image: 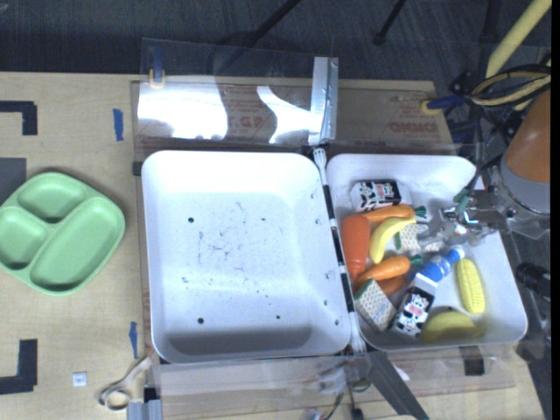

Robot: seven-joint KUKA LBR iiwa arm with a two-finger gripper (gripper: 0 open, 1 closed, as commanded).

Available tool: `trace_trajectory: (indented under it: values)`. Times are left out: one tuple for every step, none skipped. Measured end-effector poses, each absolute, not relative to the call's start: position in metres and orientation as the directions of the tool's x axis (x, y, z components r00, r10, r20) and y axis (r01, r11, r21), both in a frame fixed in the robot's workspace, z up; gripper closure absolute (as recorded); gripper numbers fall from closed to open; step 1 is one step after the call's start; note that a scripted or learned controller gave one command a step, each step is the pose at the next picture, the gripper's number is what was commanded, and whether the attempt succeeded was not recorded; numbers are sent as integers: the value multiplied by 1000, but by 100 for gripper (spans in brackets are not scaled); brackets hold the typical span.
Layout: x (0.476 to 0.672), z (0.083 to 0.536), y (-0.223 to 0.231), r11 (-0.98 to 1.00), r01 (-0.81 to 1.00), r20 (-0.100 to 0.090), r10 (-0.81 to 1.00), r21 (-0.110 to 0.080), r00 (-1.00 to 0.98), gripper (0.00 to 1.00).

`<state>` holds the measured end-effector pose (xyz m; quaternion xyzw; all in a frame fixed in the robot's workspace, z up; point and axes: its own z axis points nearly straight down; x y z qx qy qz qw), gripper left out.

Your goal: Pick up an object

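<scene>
- Several small objects crowd the right bin (pixel 503 261): a cow-print carton (pixel 376 192) at the back, a carrot (pixel 392 214) and banana (pixel 389 236) below it, an orange block (pixel 355 241) on the left side, and a second carrot (pixel 383 269).
- Nearer the front lie a blue-capped bottle (pixel 435 274), a corn cob (pixel 472 286), a second cow-print carton (pixel 411 311), a mesh-patterned piece (pixel 373 303) and a yellow lemon-like fruit (pixel 449 324).
- The gripper (pixel 455 220) hangs low over the bin's middle, just right of the banana; whether the jaws are apart or closed, I cannot tell, as the metal parts blur together.
- The left bin (pixel 236 252) sits alongside.
- A green divided plate (pixel 58 231) rests on the tabletop (pixel 61 339), well left.
</scene>
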<state>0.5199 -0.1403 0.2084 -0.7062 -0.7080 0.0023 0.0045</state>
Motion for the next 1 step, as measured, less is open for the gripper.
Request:
trace_trajectory:
  values:
    - [490,126,-178,-14,1000,4,1000,-9,14,0]
